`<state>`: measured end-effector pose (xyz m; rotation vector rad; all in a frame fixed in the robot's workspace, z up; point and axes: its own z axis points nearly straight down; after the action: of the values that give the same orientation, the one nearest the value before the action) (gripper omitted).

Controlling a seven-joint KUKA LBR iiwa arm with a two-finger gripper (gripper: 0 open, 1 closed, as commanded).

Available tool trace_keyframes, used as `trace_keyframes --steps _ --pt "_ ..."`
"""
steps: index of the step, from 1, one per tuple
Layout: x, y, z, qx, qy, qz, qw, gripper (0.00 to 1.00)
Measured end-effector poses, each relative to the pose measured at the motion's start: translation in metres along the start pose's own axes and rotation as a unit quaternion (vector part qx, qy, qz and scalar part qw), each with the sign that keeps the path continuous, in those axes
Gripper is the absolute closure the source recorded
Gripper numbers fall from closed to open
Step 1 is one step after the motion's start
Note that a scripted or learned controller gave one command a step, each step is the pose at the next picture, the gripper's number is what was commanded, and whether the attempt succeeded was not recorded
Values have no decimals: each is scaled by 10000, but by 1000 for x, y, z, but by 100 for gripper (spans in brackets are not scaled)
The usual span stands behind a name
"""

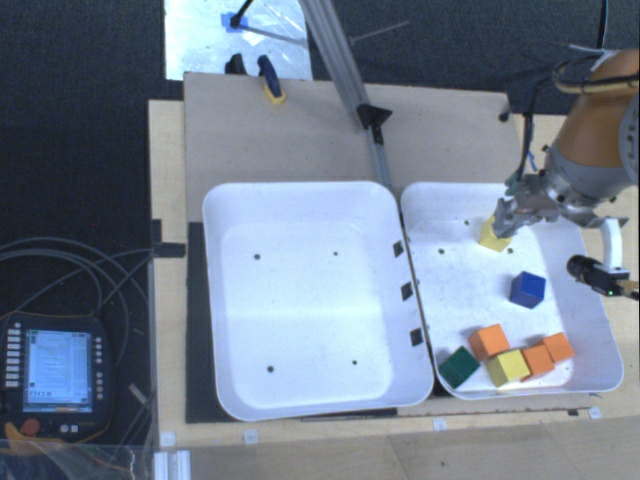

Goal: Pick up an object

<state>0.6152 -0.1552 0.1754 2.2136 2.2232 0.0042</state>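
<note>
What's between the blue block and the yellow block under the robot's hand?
Nothing: camera view shows bare white bin floor between the blue block and that yellow block.

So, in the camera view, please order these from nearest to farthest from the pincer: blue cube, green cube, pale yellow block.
Pincer is over the right bin.
1. Pale yellow block, right at its tip.
2. Blue cube, mid-bin.
3. Green cube, front left corner.

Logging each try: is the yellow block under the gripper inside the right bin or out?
In. The yellow block lies on the right bin floor, under the gripper.
</note>
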Motion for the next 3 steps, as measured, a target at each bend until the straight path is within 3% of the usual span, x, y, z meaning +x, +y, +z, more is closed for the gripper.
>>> trace_keyframes --steps 2,3 --pt "0 9 -119 -20 -5 -6 10000 100" --pt "52 -14 -103 25 12 -25 10000 100"
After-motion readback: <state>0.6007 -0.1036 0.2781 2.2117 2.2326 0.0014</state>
